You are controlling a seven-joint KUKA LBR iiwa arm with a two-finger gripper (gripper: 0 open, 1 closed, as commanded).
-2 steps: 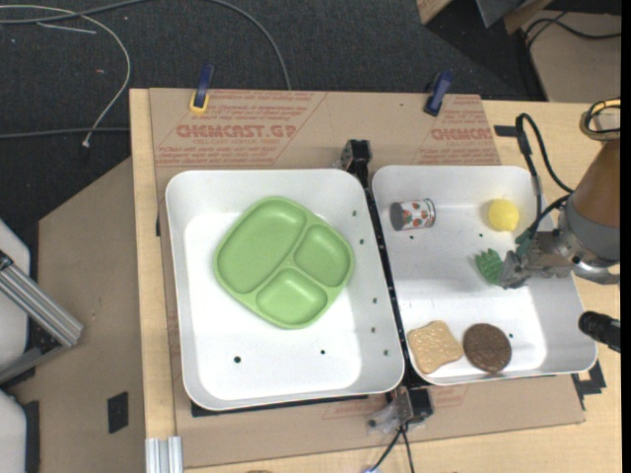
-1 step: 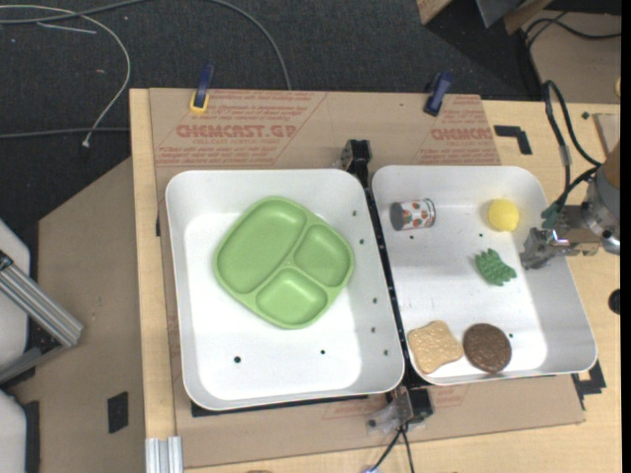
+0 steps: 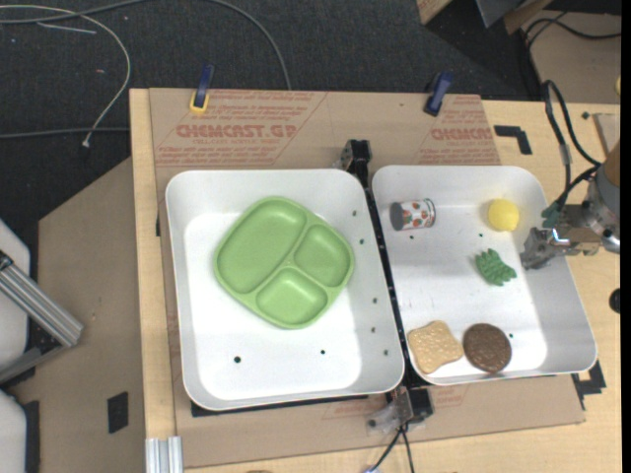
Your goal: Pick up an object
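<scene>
Green leafy toy (image 3: 496, 267) lies flat in right bin (image 3: 562, 294), just beside pincer (image 3: 540, 246); pincer's grip state unclear.

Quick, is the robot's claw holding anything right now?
Gripper: at the right bin's right edge, beside the green toy; nothing seen in it, open or shut cannot be told.

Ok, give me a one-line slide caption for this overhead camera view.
Gripper at right bin's edge beside green leafy toy; green divided plate in left bin.
</scene>
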